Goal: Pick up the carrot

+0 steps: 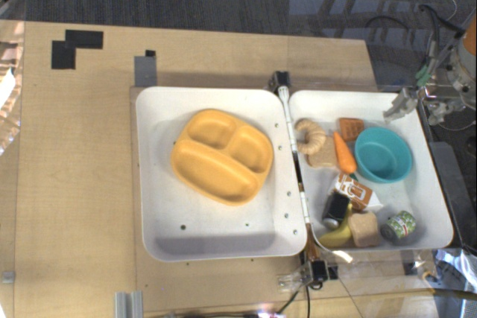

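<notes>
Lying in the right bin (pixel 428 182), the carrot (pixel 343 153) rests at a slant between a pale bread-like piece (pixel 322 155) on its left and the teal bowl (pixel 383 153) on its right, touching or nearly touching both. A brown block (pixel 350 127) sits just beyond its far end. Nearer the viewer are a small carton (pixel 353 191), a dark bottle (pixel 335 208), a banana (pixel 336 236), a tan block (pixel 364 229) and a green can (pixel 400 226). The left bin (pixel 153 182) holds a yellow divided plate (pixel 222 156). The end effector (pixel 403 105) hangs at the far right corner of the right bin, well apart from the carrot; whether it is open or closed cannot be determined. Both bins rest on the table (pixel 71 182).
</notes>
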Controlling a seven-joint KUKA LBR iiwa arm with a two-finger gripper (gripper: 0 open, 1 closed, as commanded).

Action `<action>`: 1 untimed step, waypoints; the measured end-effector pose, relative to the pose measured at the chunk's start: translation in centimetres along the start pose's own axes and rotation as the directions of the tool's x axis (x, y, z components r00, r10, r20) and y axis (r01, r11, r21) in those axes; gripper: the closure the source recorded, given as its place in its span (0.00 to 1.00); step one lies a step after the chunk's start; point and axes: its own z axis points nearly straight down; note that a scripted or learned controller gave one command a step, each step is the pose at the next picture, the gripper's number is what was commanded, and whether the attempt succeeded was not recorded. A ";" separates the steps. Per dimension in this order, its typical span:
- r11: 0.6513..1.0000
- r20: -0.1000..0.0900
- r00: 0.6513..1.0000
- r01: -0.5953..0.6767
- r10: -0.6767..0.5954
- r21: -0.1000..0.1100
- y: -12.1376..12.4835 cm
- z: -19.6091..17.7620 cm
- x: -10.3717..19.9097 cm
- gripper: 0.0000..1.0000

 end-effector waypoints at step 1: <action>0.999 -0.006 1.000 0.030 -0.030 0.017 -2.2 17.1 4.2 0.00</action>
